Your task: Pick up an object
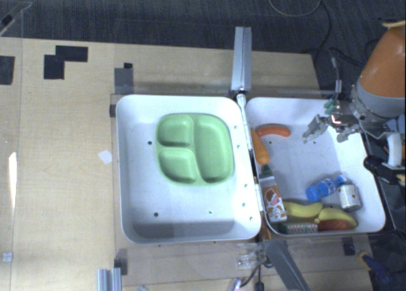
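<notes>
The tool, released and holding nothing, hangs just right of the sausage, whose long axis points toward it.

I take the right bin as my landmark; everything I could pick lies inside it. A hot dog lies level near its far left corner. Just below that, an orange carrot runs along the left wall. A small printed carton lies against the same wall, toward the near end. A yellow banana stretches along the near wall, with a red-and-yellow fruit just beside it. A blue bottle lies tilted near the middle, a silvery can touching its right side.
</notes>
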You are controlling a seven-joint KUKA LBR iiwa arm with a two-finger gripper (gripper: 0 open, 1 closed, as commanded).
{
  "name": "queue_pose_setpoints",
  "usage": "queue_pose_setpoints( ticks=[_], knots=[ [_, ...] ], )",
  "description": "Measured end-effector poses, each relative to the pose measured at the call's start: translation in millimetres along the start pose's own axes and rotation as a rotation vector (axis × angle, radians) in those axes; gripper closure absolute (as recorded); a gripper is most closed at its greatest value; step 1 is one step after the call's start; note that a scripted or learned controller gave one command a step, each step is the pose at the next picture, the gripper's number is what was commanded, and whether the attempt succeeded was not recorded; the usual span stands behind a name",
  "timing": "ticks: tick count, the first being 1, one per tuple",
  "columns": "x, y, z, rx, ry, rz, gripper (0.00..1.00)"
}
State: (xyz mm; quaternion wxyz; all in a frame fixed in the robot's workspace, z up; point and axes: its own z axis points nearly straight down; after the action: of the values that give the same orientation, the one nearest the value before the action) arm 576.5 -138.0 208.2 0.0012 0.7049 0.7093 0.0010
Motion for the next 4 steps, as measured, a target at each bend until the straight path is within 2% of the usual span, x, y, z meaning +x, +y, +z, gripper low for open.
queue_pose_setpoints(
  ticks=[1,2,3,4],
  knots=[
    [-35.0,-79.3,100.3,-0.012,-0.005,0.049,0.00],
    [-1.9,-78.8,109.1,-0.039,-0.019,-0.005,0.00],
    [-0.7,-75.7,97.6,-0.046,-0.019,-0.007,1.00],
    [-0.7,-75.8,97.7,-0.046,-0.018,-0.007,0.00]
  ],
)
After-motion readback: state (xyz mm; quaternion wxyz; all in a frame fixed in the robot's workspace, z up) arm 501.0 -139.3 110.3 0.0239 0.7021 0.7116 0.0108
